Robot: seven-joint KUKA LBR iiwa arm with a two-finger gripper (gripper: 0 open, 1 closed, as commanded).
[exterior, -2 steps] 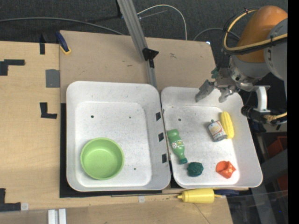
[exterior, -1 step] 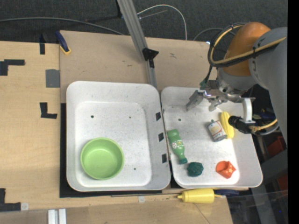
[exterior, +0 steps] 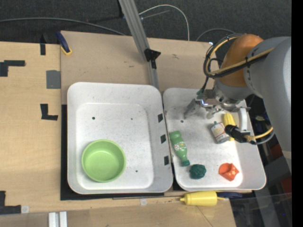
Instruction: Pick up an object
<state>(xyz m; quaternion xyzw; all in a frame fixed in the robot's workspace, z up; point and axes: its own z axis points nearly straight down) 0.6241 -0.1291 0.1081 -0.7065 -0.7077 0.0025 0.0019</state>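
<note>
Fingers [exterior: 191,109] of the grey two-finger gripper [exterior: 199,109]: spread, holding nothing, over the right white bin [exterior: 251,174]. Green plastic bottle [exterior: 179,148] lies below them. Pick not yet made.

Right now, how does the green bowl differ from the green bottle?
The green bowl sits in the left bin, while the green bottle lies in the right bin. The bowl is wide, round and stands open side up; the bottle is slim and lies on its side. The bowl is a pale lime green; the bottle is a darker green with a lighter label. Both are green and lie apart from the gripper.
</note>
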